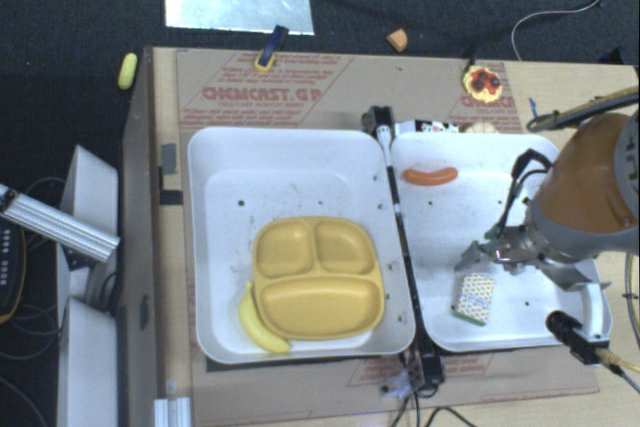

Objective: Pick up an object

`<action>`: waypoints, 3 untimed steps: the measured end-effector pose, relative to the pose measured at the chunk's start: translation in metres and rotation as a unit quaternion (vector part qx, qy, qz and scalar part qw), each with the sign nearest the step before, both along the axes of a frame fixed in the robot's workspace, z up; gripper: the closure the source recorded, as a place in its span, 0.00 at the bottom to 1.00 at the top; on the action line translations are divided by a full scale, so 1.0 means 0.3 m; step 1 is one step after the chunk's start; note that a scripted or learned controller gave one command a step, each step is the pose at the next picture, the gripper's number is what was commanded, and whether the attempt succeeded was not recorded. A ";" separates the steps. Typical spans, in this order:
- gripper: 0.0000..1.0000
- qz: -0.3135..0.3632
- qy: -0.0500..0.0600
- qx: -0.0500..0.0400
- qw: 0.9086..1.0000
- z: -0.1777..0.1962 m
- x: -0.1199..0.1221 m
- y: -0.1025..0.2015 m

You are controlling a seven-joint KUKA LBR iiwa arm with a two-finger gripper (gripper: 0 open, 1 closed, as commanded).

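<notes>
Sponge pickup: how I'd expect it to handle

Target looks like the small pale rectangular sponge-like block with a speckled pattern (474,296), lying flat on the floor of the right-hand white plastic bin (440,215), down toward 5 o'clock of that bin. The tool (487,252) on the grey arm with the orange band (590,190) hangs just above the block's upper edge, at about 12 o'clock from it. Can't tell whether its two prongs are spread or pressed together, everything there blurs into grey metal. Nothing visibly sits between them, so I wouldn't call it held.

My guess on handling: the block reads as light and soft, probably squashy, so it should tolerate a firm pinch and won't break. Being light, it could skid on the smooth bin floor if nudged from one side. I'd take it across the short sides, near the middle, coming straight down.

Other candidates: a small orange-red sausage-shaped toy (430,176) at 11 o'clock of the same bin, round and likely to roll. In the left-hand white bin (230,165) there's a yellow divided plastic plate (318,276) with a yellow banana-shaped toy (258,322) tucked against its 7 o'clock edge. The plate is stiff and wide, awkward except at the rim.
</notes>
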State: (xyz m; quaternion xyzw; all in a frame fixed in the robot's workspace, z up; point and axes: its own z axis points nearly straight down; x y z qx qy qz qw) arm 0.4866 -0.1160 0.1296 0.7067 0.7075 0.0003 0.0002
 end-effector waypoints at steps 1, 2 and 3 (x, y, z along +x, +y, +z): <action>0.00 0.000 0.000 0.000 1.000 -0.140 -0.001 0.040; 0.00 -0.001 -0.001 -0.001 1.000 0.030 0.001 -0.271; 0.00 0.001 0.000 0.000 1.000 -0.100 0.001 0.041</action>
